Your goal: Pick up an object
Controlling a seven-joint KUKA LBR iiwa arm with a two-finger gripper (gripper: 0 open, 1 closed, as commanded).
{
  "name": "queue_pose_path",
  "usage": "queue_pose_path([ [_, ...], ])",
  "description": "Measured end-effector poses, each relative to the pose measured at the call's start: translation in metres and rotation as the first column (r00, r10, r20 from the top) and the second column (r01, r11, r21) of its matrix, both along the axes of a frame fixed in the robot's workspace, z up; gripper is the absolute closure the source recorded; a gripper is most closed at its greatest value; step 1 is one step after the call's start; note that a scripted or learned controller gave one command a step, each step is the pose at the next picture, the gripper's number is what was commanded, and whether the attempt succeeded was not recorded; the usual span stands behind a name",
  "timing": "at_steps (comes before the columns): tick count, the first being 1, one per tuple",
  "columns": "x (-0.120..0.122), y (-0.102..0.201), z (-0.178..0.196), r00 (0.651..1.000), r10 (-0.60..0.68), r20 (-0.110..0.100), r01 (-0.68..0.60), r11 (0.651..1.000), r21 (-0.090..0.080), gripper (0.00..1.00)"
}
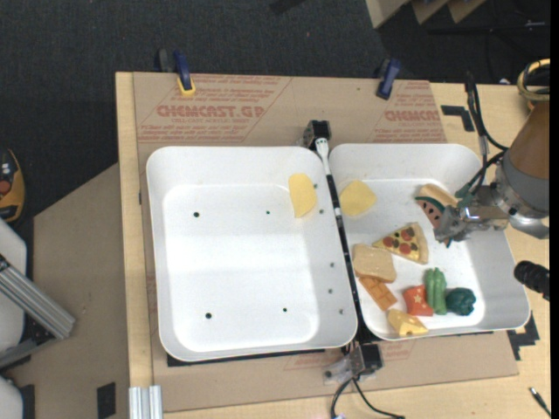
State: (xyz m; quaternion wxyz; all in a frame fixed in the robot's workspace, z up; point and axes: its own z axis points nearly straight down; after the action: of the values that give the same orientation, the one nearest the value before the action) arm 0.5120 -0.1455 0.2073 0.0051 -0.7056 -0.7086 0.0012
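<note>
Camera view looks down on a worktop (262, 103) covered in brown board, bearing a left bin (175, 260) and a right bin (498, 295) with their inner rims touching along the middle. The arm (533, 160) comes in from the right edge, and its hand (454, 225) sits low over the right bin's upper right part, close to the right rim; whether it is spread or pressed together cannot be told from this angle. Just beside the hand, to its left, lies a watermelon slice (431, 201). A pizza slice (405, 243) lies near the bin's middle, with a slice of bread (374, 263) just left of it and an orange wedge (381, 293) below. Along the lower rim sit a yellow piece (406, 323), a red piece (417, 299), a green vegetable (435, 285) and a dark green broccoli piece (460, 300), crowded close together. A pale yellow round piece (357, 197) rests near the right bin's left rim. In the left bin a yellow slab (302, 195) lies against the upper right edge, and the floor of that bin spreads wide and bare to the left and below. Two clamps (183, 72) grip the board's far edge.
</note>
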Motion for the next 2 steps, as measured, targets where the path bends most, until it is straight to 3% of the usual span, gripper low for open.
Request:
queue_pose_path([
  [1, -0.021, -0.036, -0.109, 1.000, -0.009, 0.003, 0.009, 1.000, -0.004, 1.00],
  [2, -0.018, -0.034, -0.094, 1.000, -0.005, 0.012, 0.005, 1.000, -0.007, 1.00],
])
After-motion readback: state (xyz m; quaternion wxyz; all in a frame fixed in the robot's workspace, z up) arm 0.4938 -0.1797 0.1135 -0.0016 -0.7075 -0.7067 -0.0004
